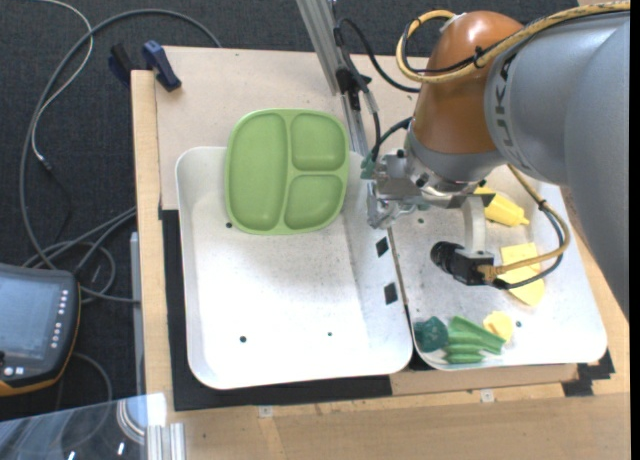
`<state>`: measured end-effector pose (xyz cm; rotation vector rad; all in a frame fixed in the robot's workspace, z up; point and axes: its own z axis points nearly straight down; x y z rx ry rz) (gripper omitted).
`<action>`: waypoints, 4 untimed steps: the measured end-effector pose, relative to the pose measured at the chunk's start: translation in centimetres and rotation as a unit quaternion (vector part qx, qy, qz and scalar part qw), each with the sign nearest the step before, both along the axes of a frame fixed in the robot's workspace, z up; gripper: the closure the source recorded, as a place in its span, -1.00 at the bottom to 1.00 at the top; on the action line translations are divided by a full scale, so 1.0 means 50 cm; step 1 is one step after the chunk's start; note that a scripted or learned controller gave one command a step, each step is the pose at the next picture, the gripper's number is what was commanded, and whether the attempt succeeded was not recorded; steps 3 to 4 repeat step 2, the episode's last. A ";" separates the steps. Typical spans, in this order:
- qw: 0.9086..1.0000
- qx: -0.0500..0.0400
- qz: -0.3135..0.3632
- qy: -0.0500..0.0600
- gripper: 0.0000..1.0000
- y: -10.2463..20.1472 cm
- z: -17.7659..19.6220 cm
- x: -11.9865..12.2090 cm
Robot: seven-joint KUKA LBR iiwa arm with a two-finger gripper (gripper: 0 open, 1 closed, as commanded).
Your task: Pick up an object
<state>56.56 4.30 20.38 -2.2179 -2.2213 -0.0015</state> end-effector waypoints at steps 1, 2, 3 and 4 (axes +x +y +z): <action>1.000 -0.001 0.000 -0.007 1.00 0.031 0.338 0.106; 1.000 -0.002 0.000 -0.001 -1.00 0.031 0.328 0.102; 1.000 -0.002 0.000 -0.001 -1.00 0.031 0.328 0.102; 1.000 -0.002 0.000 -0.001 -1.00 0.031 0.328 0.102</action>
